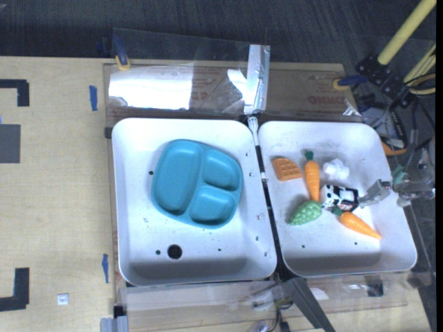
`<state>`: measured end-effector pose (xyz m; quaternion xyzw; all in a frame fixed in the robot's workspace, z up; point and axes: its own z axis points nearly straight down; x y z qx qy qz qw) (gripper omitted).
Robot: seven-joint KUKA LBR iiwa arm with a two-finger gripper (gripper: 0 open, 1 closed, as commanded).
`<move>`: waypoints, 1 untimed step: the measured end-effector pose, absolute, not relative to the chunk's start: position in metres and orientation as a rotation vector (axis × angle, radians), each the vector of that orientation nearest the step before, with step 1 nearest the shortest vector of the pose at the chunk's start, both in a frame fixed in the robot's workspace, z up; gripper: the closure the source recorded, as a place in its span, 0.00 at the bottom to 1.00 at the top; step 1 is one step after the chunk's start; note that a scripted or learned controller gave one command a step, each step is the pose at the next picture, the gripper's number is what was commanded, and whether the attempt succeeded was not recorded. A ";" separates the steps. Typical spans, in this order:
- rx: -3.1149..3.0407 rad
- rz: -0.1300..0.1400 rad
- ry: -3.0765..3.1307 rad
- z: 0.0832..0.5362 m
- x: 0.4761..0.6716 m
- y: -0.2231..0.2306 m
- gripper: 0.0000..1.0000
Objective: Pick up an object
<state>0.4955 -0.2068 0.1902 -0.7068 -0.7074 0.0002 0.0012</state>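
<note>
From above we see a table (55,185) carrying two shallow white bins side by side. The left bin (131,247) holds one blue divided plate (196,183) and one small dark spot near its front. The right bin (394,254) holds the things to pick from: two orange carrots, one upright (313,176) near the middle and one (359,225) lying toward the front right, one green bumpy piece (305,214), one tan wedge (285,168), one white lump (336,167) and one small black-and-white item (339,198) (too small to identify). The end effector (377,191) reaches in from the right, low over the right bin, just beside the black-and-white item and the front carrot; we cannot tell its state. We judge this to be the approach step, with nothing lifted yet. Next it needs to settle over one item, close on it and rise.
</note>
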 end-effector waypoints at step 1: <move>-2.219 0.001 -2.221 0.190 0.496 -0.207 0.00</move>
